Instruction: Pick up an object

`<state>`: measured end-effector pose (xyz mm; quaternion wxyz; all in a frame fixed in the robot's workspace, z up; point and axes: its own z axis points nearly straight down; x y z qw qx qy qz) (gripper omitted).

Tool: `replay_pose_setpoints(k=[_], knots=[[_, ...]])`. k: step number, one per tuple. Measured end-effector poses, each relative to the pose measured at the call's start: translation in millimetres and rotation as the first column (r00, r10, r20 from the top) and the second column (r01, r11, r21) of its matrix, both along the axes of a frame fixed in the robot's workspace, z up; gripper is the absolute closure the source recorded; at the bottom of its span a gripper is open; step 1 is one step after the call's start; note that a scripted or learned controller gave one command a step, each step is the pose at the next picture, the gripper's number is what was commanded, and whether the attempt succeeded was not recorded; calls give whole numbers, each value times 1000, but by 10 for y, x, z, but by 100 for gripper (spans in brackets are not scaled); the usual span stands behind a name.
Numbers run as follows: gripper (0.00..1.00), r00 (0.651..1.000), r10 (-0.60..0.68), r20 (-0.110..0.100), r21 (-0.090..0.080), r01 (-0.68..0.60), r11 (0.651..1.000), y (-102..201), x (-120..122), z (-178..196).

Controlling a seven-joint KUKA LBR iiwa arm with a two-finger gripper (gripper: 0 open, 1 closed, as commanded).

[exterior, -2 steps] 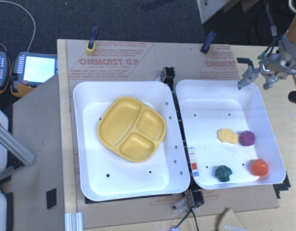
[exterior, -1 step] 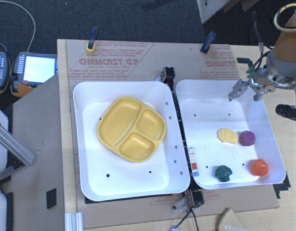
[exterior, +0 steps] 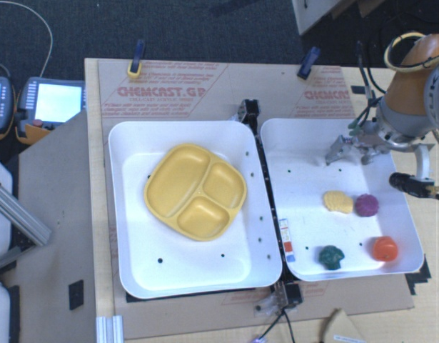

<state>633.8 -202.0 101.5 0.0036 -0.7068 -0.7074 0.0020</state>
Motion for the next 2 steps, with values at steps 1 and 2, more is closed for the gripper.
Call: replay_pose_setpoints(k=[1,2], knots=[[0,1000,0,4,-1,0,1000,7,-4,-181],[100,1000,1,9,-4,-1,1000,4,11,-53]])
